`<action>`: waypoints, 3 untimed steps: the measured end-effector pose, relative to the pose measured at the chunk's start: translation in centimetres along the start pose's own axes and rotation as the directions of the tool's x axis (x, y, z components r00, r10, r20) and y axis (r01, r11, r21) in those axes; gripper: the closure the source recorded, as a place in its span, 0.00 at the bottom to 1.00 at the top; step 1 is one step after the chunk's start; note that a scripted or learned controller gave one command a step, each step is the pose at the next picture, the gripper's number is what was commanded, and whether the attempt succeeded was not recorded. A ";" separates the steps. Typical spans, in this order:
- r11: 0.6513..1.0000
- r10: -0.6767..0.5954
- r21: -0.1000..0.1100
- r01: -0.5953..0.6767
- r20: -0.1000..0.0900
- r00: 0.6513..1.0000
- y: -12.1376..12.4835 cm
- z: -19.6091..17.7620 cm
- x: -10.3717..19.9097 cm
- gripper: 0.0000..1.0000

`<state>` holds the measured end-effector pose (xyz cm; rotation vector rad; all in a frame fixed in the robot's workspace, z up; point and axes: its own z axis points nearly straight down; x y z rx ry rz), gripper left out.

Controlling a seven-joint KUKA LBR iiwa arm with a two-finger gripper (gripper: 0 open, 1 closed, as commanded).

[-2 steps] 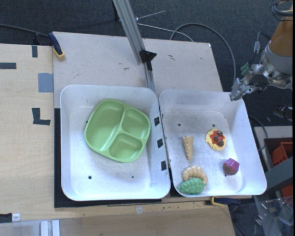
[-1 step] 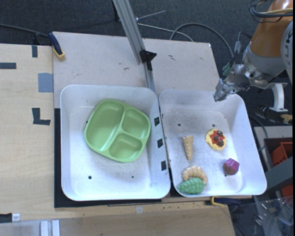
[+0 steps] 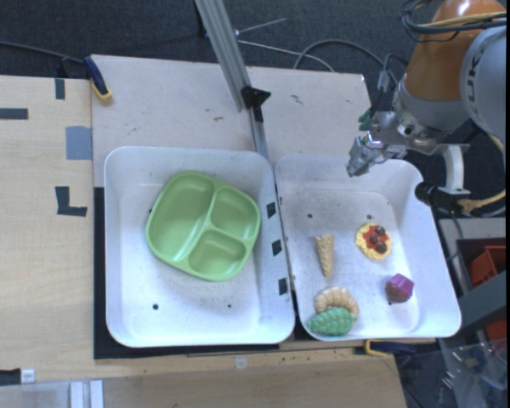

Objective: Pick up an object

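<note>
Pale wood makes up the surface (image 3: 34, 228), which carries two shallow white bins set side by side, so things can pass from one to the other. Inside the left bin (image 3: 119, 313) lies a green divided plate (image 3: 204, 225), alone. Over the far rim of the right bin (image 3: 433, 228) hangs the grey arm (image 3: 459, 58) with its pincer (image 3: 361, 161), above bare floor and apart from every object; whether it is spread or pressed together I cannot tell. Candidates for picking sit nearer the front: a croissant (image 3: 335, 298) touching a green bumpy piece (image 3: 331, 321), a cone (image 3: 325, 252), a small pizza (image 3: 374, 240) and a purple piece (image 3: 399, 288).
</note>
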<state>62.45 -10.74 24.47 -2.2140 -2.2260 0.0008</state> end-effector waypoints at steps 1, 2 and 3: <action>1.000 -0.001 -0.001 0.001 -0.001 1.000 0.2 -0.6 5.4 1.00; 1.000 -0.002 0.001 0.002 -0.001 1.000 -0.7 -0.5 11.4 1.00; 1.000 -0.001 0.000 0.001 0.000 1.000 -0.9 -0.7 16.3 1.00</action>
